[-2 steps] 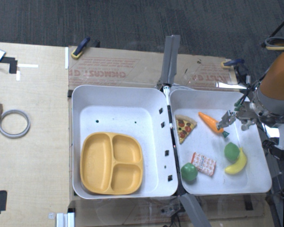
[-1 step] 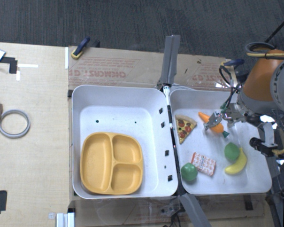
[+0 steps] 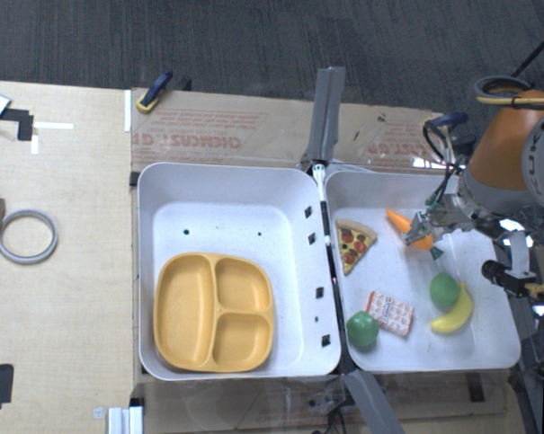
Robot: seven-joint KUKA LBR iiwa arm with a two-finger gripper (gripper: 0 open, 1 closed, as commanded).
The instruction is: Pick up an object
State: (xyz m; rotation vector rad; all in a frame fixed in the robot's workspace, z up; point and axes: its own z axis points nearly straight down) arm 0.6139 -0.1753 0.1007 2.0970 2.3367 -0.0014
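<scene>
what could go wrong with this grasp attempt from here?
1. The gripper sits at one end of the orange carrot, near the right bin's back wall; an off-centre pinch could let it pivot or slip out.
2. The pizza slice lies close beside the carrot, so a sweep may shove it.
3. The lime and banana touch; a nudge to either would likely shift both.

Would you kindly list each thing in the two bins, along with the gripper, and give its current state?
gripper: low in the right bin, at the carrot; grip unclear
carrot: lying under the gripper
pizza slice: lying flat
banana: lying beside the lime
lime: touching the banana
green ball: resting by the packet
packet: lying flat
yellow tray: upright in the left bin
</scene>
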